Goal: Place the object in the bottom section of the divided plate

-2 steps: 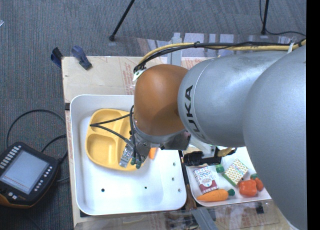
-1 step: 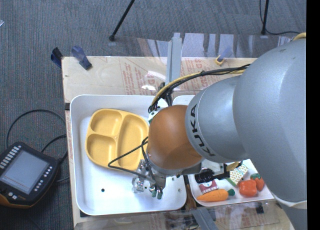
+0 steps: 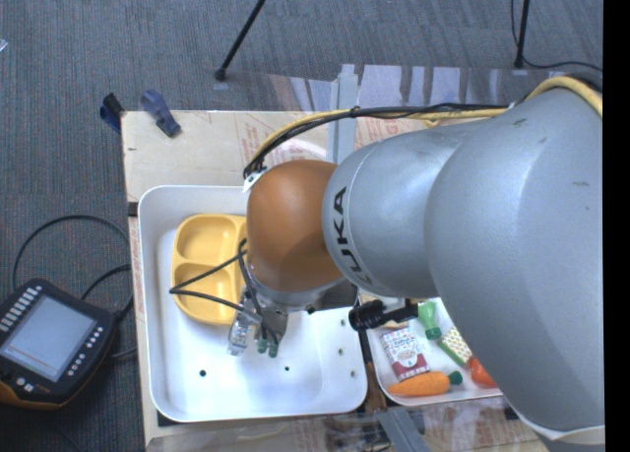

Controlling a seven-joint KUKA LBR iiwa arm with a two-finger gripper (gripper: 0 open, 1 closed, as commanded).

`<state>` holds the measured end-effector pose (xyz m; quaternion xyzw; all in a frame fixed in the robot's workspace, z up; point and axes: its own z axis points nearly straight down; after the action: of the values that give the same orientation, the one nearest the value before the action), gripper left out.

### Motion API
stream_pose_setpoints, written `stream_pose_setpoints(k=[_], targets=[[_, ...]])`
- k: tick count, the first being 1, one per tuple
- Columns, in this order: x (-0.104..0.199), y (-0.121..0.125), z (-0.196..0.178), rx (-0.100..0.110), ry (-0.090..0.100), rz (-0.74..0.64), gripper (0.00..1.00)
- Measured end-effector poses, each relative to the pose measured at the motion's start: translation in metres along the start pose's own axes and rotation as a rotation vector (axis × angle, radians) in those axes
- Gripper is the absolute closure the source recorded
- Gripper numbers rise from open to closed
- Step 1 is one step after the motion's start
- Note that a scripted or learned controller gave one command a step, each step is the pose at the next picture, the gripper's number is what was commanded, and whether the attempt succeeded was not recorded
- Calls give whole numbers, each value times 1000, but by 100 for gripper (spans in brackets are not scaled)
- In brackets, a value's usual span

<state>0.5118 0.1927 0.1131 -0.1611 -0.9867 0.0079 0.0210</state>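
The grey arm reaches in from the right and covers much of the scene; the letters "UKA" read up its side beside the orange band. Below the band the claw hangs over the left bin, just past the lower edge of the yellow divided plate. Whether the claw is wide, narrow or gripping anything cannot be told: its tip is a small blur of grey and green.

The plate lies in the upper left part of the left bin, partly hidden by the wrist; its visible sections look bare. Black cables loop across it.

In the right bin, at the lower right, lie a carrot, a red-and-white packet whose print is too small to read, and a green piece. Which of these is the task's object cannot be told.

A teach pendant with a lit screen sits on the floor left of the counter.
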Motion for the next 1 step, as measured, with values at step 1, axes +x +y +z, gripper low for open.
stream_pose_setpoints(k=[1], targets=[[-33,66,-43,-18,-39,-201,100]])
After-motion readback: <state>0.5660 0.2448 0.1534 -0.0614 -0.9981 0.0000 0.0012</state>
